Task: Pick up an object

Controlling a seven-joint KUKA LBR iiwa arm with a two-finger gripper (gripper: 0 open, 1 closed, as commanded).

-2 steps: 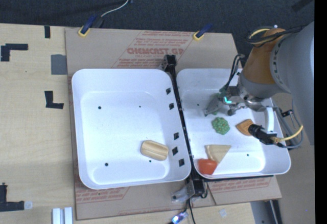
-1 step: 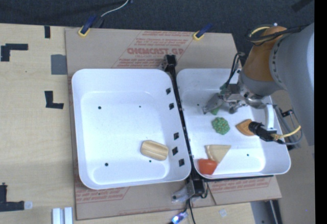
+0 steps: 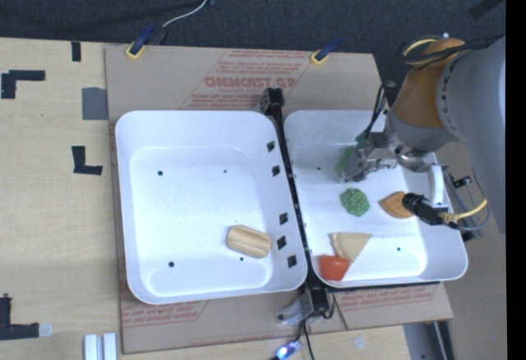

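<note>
My gripper is down in the right bin, near its back middle, below the orange band of the arm. A light green object lies right against its left side; whether it is held cannot be told. Just in front of the gripper sits a dark green broccoli-like piece. An orange piece lies to its right. A pale yellow wedge and a red piece lie near the bin's front edge.
The left bin holds a tan bread roll at its front right. A black divider with clips runs between the bins. The arm's yellow and black cabling hangs over the right bin's right side.
</note>
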